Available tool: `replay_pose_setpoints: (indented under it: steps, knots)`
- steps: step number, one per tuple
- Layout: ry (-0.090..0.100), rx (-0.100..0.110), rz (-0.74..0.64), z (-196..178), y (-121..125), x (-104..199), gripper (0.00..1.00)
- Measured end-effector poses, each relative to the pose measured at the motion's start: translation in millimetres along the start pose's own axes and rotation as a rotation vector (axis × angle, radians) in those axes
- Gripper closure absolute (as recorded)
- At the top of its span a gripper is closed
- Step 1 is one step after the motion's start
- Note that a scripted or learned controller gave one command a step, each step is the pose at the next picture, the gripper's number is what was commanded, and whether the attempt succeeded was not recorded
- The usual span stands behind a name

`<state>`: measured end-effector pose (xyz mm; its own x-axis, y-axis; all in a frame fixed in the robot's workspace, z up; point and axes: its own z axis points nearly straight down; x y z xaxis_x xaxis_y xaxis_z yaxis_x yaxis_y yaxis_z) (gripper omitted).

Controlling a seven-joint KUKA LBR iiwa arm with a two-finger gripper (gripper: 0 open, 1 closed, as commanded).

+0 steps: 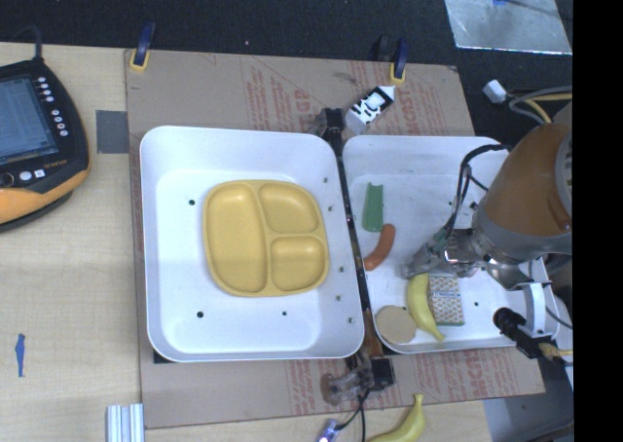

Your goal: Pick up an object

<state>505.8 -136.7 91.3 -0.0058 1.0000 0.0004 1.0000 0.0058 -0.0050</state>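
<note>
A curved yellow banana (422, 307) lies in the right bin (414, 163), near its front edge, beside a tan disc (394, 324). The arm (526, 197) leans in from the right, wrist low just above the banana; whether the jaws are open or closed cannot be told.

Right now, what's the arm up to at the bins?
The KUKA arm is reaching into the right bin from the right, with its end effector low over the banana and the small patterned block beside it. Nothing is visibly lifted. A green piece, a sausage and a tan disc also lie in that bin. The left bin holds a yellow divided tray.
</note>
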Motion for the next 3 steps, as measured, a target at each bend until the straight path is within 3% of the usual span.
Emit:
replay_pose_setpoints:
  steps: [1, 2, 3]
  knots:
    - [-0.002, 0.000, -0.004, -10.5, 0.8, -1.2, 1.00]
    - [-0.002, 0.000, -0.005, -10.5, 0.8, -1.1, 0.00]
    - [-0.001, -0.005, 0.001, -0.4, -28.5, 29.0, 0.00]
